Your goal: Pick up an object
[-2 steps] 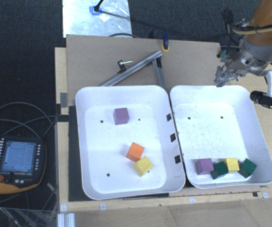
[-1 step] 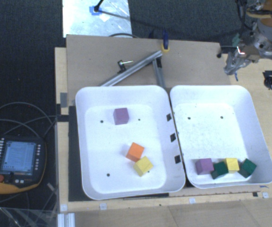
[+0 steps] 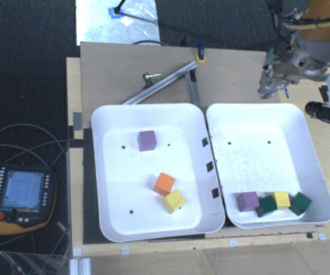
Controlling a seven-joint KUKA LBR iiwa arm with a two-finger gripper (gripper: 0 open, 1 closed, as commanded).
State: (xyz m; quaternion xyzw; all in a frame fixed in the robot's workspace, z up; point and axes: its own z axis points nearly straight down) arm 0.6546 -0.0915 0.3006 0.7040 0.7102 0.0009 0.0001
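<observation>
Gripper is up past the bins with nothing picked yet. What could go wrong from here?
The four blocks in the right bin sit packed against its near wall; the purple block and its neighbours may jam the gripper. In the left bin, the orange block touches the yellow block, so one may shove the other.

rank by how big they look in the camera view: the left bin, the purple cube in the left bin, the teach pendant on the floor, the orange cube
1. left bin, by far the largest
2. teach pendant
3. purple cube and orange cube: they look about alike, so I won't rank them against each other.
</observation>
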